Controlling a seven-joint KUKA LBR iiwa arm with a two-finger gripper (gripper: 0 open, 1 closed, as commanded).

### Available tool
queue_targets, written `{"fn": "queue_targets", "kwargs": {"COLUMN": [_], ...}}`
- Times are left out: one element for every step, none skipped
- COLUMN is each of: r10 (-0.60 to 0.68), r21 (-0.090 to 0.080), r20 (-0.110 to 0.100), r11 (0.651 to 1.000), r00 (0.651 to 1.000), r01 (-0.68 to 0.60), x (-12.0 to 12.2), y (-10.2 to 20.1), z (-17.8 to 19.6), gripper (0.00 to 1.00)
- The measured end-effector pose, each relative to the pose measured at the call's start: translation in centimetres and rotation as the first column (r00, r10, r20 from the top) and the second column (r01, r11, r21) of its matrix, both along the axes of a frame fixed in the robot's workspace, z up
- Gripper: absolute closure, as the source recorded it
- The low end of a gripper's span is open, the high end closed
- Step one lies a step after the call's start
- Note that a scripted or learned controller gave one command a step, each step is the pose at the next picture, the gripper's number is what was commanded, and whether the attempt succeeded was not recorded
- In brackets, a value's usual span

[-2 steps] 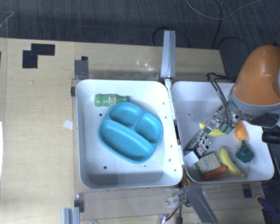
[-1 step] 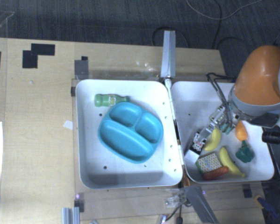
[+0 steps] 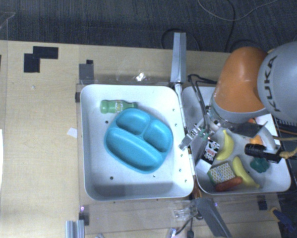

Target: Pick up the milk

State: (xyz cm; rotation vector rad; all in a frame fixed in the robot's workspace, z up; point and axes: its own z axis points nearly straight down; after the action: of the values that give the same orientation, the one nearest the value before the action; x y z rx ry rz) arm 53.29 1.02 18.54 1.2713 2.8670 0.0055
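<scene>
From the camera view above the bench [image 3: 39, 133], we see the grey arm [image 3: 287, 78] reaching in from the right, its orange band bulking over the upper part of the right bin [image 3: 189, 99]. The gripper [image 3: 194, 138] sits low at that bin's left edge, right by the wall that separates the two bins. We cannot tell how far it is open, and we see nothing that it plainly has hold of.

Just beside the gripper, to its lower right, lies a small white and dark carton that we take for the milk [image 3: 210, 152]. It rests tilted in the right bin, near the left wall, and we cannot tell whether the gripper touches it.

Next to the milk on the right is a yellow banana [image 3: 228, 145], and a second banana [image 3: 244, 173] lies lower in the same bin. Between them and the front wall sits a checked block [image 3: 221, 172], with a red thing [image 3: 228, 184] just below it. A teal thing [image 3: 261, 165] lies toward the bin's right side.

The left bin [image 3: 89, 148] holds a blue divided plate [image 3: 138, 139] near its middle. A green bottle [image 3: 116, 105] lies on its side by the back wall, just above the plate.
</scene>
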Motion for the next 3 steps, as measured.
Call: {"fn": "queue_targets", "kwargs": {"r10": [-0.026,0.042,0.127], "r21": [-0.001,-0.001,-0.001], "r20": [-0.001,0.002,-0.004], "r11": [1.000,0.999,0.992], "r00": [1.000,0.999,0.992], "r01": [0.026,-0.042,-0.127], "x": [-1.9,7.8,4.4], "y": [-5.1,-5.2,-3.7], "z": [0.0,1.6,-0.1], "gripper": [0.00,0.00,0.00]}}
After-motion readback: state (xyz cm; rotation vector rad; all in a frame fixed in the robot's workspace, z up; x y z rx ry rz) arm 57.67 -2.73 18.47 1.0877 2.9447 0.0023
